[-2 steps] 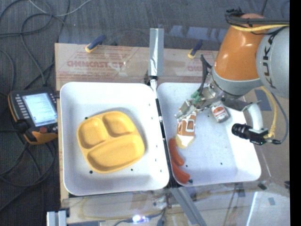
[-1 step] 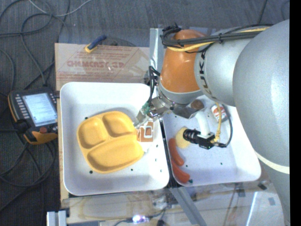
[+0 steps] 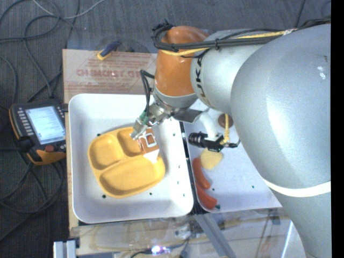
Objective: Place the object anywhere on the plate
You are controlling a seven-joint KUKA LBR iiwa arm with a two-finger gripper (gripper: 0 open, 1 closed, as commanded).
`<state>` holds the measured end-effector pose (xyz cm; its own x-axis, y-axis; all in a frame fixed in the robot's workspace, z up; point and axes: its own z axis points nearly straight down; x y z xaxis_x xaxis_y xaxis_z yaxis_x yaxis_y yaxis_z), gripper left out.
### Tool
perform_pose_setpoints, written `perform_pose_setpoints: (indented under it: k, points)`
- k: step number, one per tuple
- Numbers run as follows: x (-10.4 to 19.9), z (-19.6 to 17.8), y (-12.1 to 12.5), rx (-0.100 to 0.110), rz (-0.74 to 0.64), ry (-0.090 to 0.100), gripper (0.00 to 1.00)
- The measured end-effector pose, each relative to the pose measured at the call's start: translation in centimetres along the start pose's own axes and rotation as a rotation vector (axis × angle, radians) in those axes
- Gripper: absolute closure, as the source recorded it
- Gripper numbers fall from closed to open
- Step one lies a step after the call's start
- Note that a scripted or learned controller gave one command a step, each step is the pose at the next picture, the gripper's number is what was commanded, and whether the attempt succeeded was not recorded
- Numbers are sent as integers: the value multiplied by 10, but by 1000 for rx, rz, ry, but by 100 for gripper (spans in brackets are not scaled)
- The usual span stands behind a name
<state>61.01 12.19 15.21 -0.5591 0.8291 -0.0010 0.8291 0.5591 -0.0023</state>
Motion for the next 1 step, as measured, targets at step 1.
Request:
perform_pose_setpoints:
  k: [1]
  points:
    - [0,0,0,0,0,0,0]
